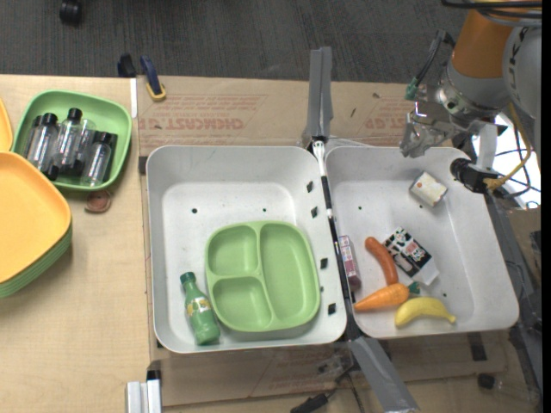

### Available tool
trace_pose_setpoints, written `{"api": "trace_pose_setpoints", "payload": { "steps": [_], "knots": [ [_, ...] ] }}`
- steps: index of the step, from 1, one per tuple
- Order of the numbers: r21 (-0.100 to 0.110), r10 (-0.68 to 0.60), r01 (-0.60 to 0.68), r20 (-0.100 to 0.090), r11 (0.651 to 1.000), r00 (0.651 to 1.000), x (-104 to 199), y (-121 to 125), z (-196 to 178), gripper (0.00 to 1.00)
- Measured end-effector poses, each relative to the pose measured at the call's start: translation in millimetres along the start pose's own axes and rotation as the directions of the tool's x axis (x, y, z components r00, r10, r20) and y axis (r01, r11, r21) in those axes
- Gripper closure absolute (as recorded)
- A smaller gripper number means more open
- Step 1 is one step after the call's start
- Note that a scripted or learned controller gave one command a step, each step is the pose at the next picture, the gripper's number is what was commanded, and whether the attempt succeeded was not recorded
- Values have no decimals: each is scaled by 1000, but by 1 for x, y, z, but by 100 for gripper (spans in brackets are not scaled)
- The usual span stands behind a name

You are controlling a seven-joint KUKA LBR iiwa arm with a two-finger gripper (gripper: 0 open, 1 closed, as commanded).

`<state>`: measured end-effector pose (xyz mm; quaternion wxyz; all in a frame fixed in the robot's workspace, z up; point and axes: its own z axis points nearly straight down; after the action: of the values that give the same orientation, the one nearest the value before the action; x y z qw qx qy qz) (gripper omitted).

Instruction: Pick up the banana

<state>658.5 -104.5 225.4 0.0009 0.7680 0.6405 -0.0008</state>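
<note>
Two white bins sit side by side on the worktop [232,110]. At the far left of the frame is a stack of orange plates [30,222], and above it a small green tray [73,140] full of little bottles. The left bin [172,188] holds a green divided plate [261,275] with a green bottle [199,309] lying just beside it. The right bin [482,299] holds a pink thing against its left wall, two carrots [381,274], a black and white packet [409,252] and a small white block [428,188]. The banana [423,311] lies in the lower right of the frame, near the bin's front wall, just beside one carrot. The end effector [417,136] hangs at the upper right, over the back of the right bin, and I cannot tell how it is set.
</note>
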Motion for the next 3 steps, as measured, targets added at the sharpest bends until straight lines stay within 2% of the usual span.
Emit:
{"api": "trace_pose_setpoints", "payload": {
  "steps": [1, 2, 3],
  "knots": [
    [1, -456, 456, -2, 890, 890, 37, -6, 34, 100],
    [-3, -597, 597, 1, 802, 802, -18, 4, 21, 100],
    [-2, -831, 831, -1, 557, 557, 28, -4, 34, 100]
  ]
}}
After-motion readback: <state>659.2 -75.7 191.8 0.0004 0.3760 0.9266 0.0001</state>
